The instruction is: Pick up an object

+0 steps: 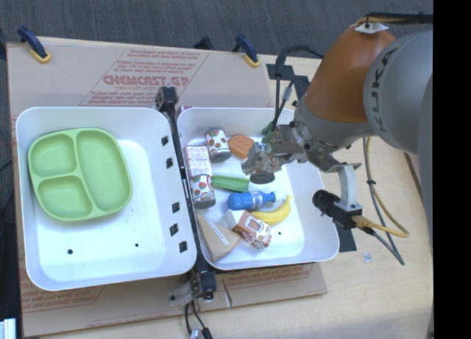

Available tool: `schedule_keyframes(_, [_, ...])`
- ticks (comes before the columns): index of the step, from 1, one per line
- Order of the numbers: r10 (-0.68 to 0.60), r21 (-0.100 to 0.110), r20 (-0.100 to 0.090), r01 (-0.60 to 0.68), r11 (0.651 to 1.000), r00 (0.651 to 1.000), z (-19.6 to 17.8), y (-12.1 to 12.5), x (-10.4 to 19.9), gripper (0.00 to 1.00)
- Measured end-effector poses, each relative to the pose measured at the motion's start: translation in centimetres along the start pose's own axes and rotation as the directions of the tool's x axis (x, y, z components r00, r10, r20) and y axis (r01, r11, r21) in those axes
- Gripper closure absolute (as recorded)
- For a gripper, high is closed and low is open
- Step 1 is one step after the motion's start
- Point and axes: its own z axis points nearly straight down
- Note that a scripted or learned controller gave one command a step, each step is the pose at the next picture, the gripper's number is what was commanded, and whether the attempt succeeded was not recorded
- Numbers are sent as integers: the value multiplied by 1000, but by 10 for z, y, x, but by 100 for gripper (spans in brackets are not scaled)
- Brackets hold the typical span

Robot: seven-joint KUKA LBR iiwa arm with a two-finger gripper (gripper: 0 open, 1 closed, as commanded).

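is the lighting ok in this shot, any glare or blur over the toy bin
Camera view: even, soft light, no harsh glare on the white bins; the end effector looks slightly blurred and throws a faint shadow in the right bin; the banana and blue bottle are fairly sharp.

Even, fairly bright overhead light falls across the scene. The white bins [103, 257] look nearly washed out, with soft grey shading along their inner walls. Shadows are faint and short. The orange band [346, 80] shows a mild sheen. Detail is soft overall; small items in the right bin [313, 238] are slightly blurred and grainy.
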Motion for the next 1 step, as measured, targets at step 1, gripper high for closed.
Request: schedule_keyframes(1, [5,0,2,-5,1000,1000,39,68,55,100])
